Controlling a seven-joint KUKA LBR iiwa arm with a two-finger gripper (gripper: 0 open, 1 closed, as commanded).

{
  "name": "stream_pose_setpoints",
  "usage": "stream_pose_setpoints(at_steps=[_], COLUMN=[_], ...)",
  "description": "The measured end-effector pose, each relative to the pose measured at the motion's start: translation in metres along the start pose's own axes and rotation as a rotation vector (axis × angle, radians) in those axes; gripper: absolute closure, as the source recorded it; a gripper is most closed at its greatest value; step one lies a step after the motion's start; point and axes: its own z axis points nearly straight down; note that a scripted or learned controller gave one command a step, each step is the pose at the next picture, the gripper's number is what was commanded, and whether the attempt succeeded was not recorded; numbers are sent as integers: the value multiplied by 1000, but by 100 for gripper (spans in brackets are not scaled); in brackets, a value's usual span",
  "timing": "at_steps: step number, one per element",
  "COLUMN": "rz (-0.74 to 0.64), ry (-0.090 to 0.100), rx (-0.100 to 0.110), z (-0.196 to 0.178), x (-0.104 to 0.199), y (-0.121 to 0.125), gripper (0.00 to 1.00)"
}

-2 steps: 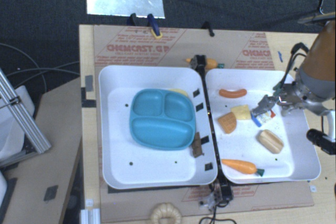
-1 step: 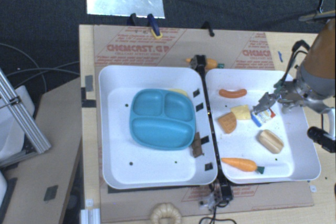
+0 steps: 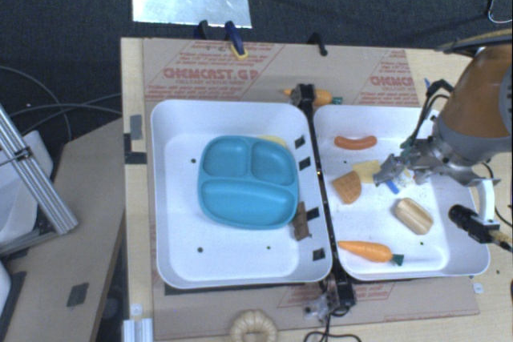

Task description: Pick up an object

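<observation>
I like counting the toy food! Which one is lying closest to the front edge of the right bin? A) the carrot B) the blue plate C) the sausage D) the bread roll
A: the carrot lies along the front of the right bin, nearer that edge than the bread roll or the sausage.

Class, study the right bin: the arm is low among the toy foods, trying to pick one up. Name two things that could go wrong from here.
1. The pincer sits among crowded items: the yellow piece and cracker lie close together, so it may nudge or pinch the wrong one.
2. The bread roll lies just below the arm; a sweep could push it toward the carrot.
</observation>
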Motion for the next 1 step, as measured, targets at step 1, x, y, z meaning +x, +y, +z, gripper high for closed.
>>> stream_pose_setpoints(at_steps=[1], rz=[1], ry=[1], rx=[0], z=[46], x=[4], y=[-7], gripper=[0])
